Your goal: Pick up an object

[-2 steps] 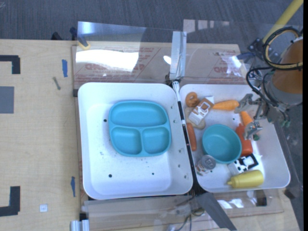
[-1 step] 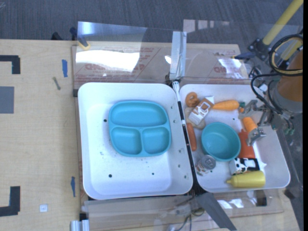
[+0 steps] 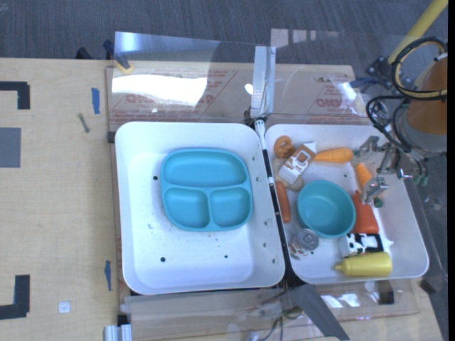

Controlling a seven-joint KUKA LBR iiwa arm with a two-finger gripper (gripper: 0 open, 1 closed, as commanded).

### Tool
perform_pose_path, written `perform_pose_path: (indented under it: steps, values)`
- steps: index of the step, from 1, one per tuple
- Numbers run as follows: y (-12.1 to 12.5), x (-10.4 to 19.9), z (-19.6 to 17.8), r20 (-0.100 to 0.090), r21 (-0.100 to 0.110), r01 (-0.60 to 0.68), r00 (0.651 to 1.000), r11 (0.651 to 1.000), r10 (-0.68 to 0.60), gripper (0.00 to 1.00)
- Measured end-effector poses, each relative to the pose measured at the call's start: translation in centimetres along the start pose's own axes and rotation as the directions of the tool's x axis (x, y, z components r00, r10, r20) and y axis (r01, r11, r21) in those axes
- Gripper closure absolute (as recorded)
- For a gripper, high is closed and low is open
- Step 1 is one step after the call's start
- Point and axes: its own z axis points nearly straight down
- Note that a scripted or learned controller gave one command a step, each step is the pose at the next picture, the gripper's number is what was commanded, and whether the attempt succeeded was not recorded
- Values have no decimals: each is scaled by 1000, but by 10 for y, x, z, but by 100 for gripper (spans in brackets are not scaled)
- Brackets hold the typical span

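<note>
My hand [image 3: 377, 180] hangs low at the right bin's [image 3: 412, 222] right wall, over an orange block [image 3: 367, 217]; whether it is spread or pressed together I cannot tell. I judge I'm at the reach, nothing held yet. Next I'd need to settle squarely on one piece. Nearest the camera lie one yellow bottle [image 3: 364, 264] and one can [image 3: 306, 240], then one bowl [image 3: 325, 208], then one carrot [image 3: 333, 155] and one doughnut [image 3: 284, 146]. The left bin [image 3: 135, 212] holds one plate [image 3: 206, 189].
</note>
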Motion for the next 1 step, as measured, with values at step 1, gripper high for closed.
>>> perform_pose_path:
  steps: [1]
  values:
    - [3, -9, 18, -31, -3, -94, 995, 996, 94, 0]
